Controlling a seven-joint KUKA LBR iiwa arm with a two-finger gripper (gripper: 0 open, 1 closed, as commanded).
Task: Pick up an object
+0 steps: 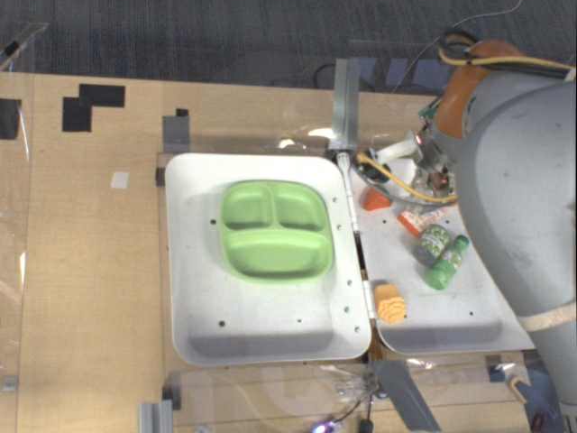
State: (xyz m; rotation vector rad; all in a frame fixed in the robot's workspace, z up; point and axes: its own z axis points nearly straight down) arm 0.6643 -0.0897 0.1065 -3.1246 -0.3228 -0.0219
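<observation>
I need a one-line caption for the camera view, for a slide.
KUKA arm's hand low in the right bin near a green bottle; a green divided plate lies in the left bin.

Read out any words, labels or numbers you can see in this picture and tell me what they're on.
No text is readable.
Green bottle in the right bin: its label is too blurred to read.
Green divided plate in the left bin: no markings visible.

One fixed overhead camera looks down slantwise on both bins [180, 242].
</observation>
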